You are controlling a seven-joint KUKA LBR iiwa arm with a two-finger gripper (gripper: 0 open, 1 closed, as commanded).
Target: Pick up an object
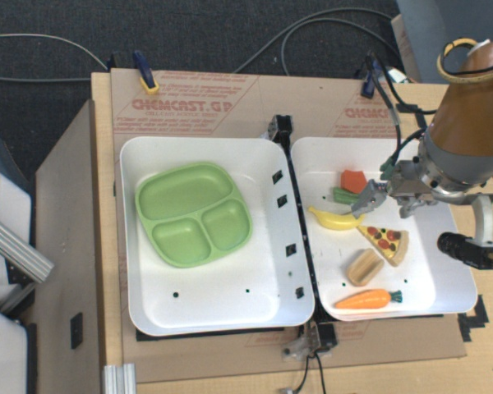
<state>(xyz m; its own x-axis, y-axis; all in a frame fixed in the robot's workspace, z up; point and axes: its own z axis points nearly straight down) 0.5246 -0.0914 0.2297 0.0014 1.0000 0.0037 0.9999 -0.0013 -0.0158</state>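
Note:
The right bin point(444, 290) holds several toy foods: a red piece point(353, 180) with a green piece point(343, 194) beside it, a yellow banana point(335, 218), a pizza slice point(385, 242), a tan bread roll point(363, 267) and an orange carrot point(366, 300). My gripper point(389, 204) hangs over the bin's upper middle, just above the pizza slice and to the right of the red piece. Its fingers are spread open, with one fingertip point(366, 203) close to the banana's right end. Nothing is between them.
The left bin point(148, 302) holds a green divided plate point(194, 214). A black divider with clips point(292, 220) runs between the bins. A black part point(467, 249) juts over the right bin's right edge. Cables cross the bench at the back.

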